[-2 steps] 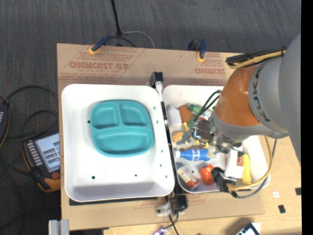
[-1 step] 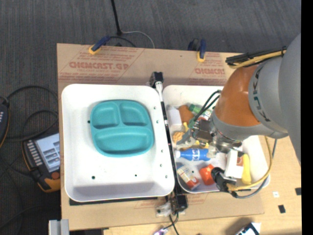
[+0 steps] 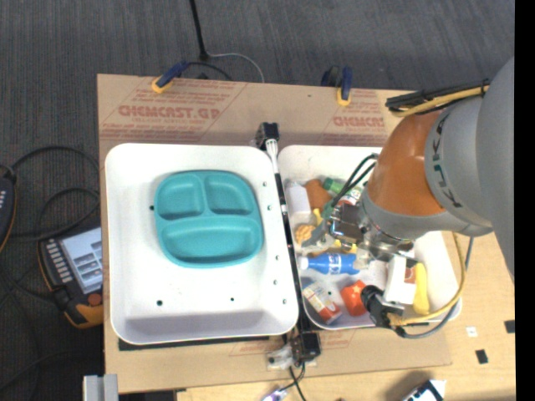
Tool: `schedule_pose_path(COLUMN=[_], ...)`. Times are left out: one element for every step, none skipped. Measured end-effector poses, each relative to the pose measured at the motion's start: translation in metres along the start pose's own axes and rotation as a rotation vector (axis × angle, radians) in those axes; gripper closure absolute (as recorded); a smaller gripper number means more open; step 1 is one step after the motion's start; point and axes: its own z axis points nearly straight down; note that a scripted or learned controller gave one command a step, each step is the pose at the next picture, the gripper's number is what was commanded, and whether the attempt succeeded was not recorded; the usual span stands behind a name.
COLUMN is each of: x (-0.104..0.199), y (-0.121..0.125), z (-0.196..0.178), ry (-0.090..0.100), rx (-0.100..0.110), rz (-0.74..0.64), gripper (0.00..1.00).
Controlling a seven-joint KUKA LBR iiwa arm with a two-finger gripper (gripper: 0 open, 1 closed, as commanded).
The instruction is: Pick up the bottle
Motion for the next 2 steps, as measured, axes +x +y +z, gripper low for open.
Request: schedule_pose_path(x=[0.0,0.0], y=[0.0,0.0], z=[0.0,0.0], ry=[0.0,0.0], rx=[0.0,0.0], rz=[0.0,0.0], gripper=[0.0,0.0])
